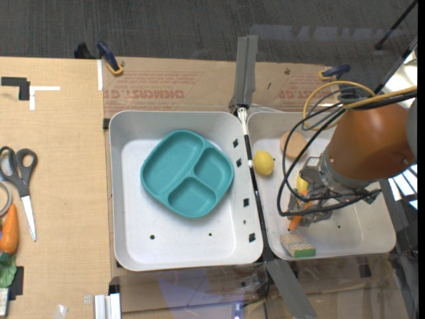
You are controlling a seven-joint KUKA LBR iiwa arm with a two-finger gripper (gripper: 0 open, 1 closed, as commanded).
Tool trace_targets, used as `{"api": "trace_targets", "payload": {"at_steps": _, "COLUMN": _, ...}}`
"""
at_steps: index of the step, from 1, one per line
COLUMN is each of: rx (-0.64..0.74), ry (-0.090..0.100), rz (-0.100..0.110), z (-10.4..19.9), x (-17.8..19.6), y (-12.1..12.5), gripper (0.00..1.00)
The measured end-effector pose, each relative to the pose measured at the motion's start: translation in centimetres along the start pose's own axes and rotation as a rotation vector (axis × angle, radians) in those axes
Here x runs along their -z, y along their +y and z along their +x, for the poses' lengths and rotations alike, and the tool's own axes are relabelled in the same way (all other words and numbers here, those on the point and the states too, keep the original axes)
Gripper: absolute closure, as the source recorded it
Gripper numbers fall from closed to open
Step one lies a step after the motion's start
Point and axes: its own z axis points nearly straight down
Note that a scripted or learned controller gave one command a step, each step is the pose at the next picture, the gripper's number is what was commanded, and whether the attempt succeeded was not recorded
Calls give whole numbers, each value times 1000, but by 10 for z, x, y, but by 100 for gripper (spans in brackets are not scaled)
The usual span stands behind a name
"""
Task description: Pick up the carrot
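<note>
I'm at the grasp: gripper (pixel 307 208) low over the carrot (pixel 295 222) in the right bin (pixel 372 244); jaw state I cannot tell; next, confirm closure, then lift.

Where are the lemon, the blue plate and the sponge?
lemon (pixel 263 163): camera view, middle of its yellow skin.
blue plate (pixel 188 173): camera view, ridge between its compartments.
sponge (pixel 298 245): camera view, its pale top.
</note>
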Motion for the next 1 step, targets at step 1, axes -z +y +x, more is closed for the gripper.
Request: {"api": "trace_targets", "payload": {"at_steps": 1, "rx": -113, "ry": 8, "rz": -6, "z": 17, "x": 125, "y": 22, "gripper": 100}}
